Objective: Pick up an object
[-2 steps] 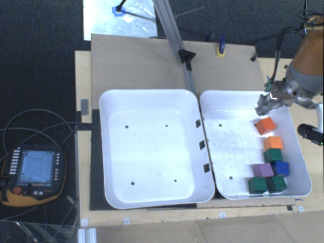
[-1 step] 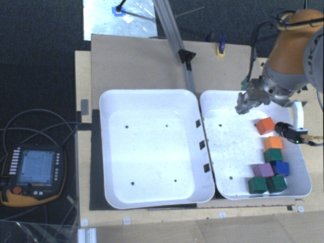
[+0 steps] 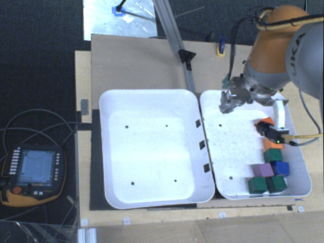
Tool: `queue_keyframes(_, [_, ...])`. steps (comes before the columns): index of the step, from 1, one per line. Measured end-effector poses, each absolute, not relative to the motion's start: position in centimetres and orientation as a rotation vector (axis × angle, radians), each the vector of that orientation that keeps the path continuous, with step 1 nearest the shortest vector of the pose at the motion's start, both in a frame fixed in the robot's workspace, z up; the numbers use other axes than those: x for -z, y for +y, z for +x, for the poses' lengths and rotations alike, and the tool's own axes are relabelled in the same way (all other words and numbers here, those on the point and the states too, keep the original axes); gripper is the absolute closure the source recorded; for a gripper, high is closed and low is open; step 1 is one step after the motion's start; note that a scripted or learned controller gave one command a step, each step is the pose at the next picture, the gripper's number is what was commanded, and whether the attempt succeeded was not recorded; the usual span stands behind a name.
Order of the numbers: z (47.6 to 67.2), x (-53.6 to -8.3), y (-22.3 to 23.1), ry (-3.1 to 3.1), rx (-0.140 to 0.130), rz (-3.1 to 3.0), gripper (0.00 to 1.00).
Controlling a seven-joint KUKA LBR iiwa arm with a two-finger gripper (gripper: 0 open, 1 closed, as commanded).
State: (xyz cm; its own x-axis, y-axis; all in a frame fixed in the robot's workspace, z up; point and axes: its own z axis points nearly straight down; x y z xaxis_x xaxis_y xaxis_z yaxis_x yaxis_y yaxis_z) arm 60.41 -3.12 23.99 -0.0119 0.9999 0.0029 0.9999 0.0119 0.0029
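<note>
The pincer [image 3: 228, 103] hangs over the far end of the right bin [image 3: 228, 151], close to the wall it shares with the left bin [image 3: 152, 151]; nothing shows between its fingers, and whether they are spread or pressed together cannot be told at this size. The things to pick from lie well apart from it, toward the near right corner of the same bin: a purple block [image 3: 262, 170], a blue block [image 3: 281, 168], two green blocks [image 3: 257, 185] and an orange piece [image 3: 268, 145] bunched along the right wall. They look like small, hard, matte cubes with no clear long axis, touching one another. Any reach probably has to travel diagonally toward the viewer and rightward, and the tight packing may leave little room for fingers.
</note>
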Motion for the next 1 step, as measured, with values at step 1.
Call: queue_keyframes(1, [59.75,-24.61,2.83,-2.234,0.006,-2.207,1.00])
